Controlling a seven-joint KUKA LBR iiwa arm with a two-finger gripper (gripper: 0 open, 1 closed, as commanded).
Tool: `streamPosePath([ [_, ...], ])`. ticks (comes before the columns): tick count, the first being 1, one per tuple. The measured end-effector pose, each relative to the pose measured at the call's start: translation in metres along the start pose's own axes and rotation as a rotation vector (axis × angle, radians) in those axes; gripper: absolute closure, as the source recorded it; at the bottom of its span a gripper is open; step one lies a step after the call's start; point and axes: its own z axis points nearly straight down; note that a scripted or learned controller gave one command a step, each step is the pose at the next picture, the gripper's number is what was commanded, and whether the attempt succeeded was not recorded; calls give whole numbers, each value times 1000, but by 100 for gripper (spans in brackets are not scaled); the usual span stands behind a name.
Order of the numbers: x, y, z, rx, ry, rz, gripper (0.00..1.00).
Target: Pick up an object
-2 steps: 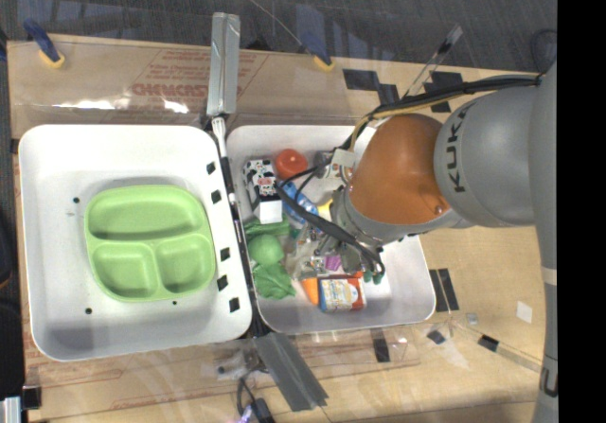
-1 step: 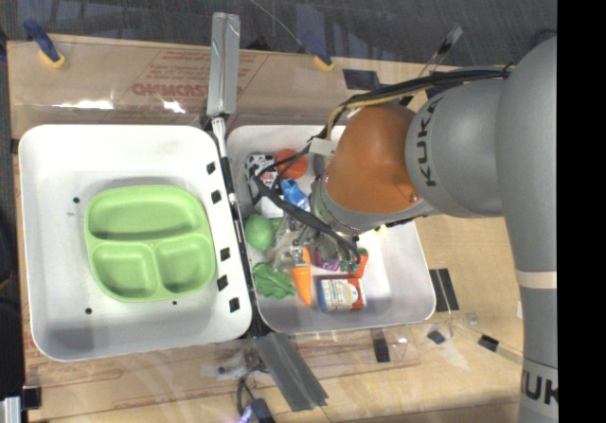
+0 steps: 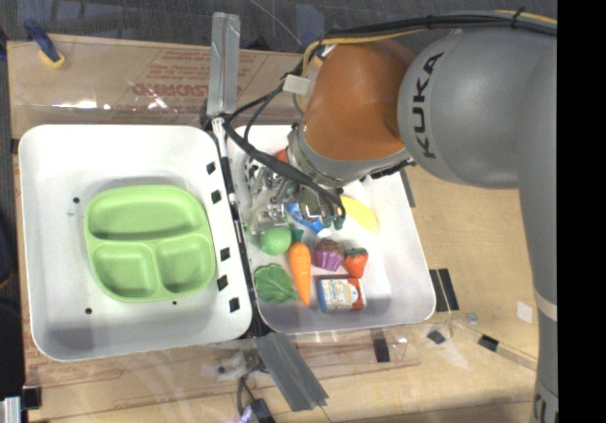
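Observation:
The right bin [image 3: 409, 287] holds several toy foods: an orange carrot [image 3: 300, 272], a green ball [image 3: 276, 241], a leafy green piece [image 3: 274, 284], a purple piece [image 3: 329, 256], a red strawberry [image 3: 356, 263], a small can [image 3: 339, 295] and a yellow banana [image 3: 362, 215]. My gripper [image 3: 282, 207] reaches down into the upper left of this bin, just above the green ball and next to a blue item [image 3: 306, 219]. The arm's orange band hides the bin's back part.
The left bin [image 3: 52, 222] holds a green divided tray [image 3: 149, 241]. A metal divider [image 3: 223, 61] runs between the bins. Cables loop from the wrist over the right bin's back edge. Brown bench surface surrounds the bins.

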Motion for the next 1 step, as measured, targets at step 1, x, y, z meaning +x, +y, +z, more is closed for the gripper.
streamPosePath([
  [1,0,0,-7,1,4,-5,100],
])
